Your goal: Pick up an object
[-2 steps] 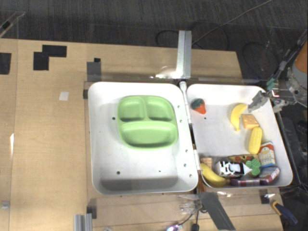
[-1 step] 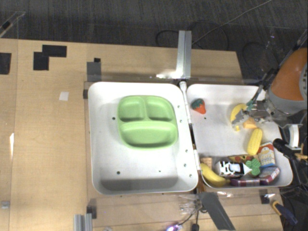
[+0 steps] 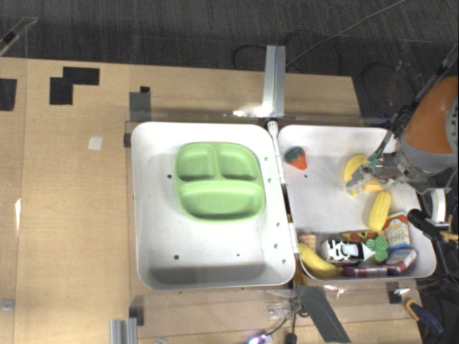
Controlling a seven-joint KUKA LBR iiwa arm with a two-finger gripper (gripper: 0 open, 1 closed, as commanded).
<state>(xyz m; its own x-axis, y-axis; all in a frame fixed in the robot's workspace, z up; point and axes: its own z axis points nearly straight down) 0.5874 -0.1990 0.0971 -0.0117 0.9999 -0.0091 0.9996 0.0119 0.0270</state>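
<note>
A green three-compartment plastic tray (image 3: 219, 180) lies centred in the left white bin (image 3: 154, 264), with bare floor on every side. In the right white bin (image 3: 315, 192), a small red strawberry toy (image 3: 295, 158) sits near the left wall with open floor below it. The grey two-finger gripper (image 3: 373, 172), reaching in from the right, hangs at a yellow curved banana toy (image 3: 353, 169) above a yellow corn cob toy (image 3: 379, 211); whether it is open cannot be told.

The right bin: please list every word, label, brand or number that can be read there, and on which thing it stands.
None can be read.
Carton with a white and orange label, by the corn in the right bin: print too small and blurred.
Black and white toy: markings, no legible letters.
</note>
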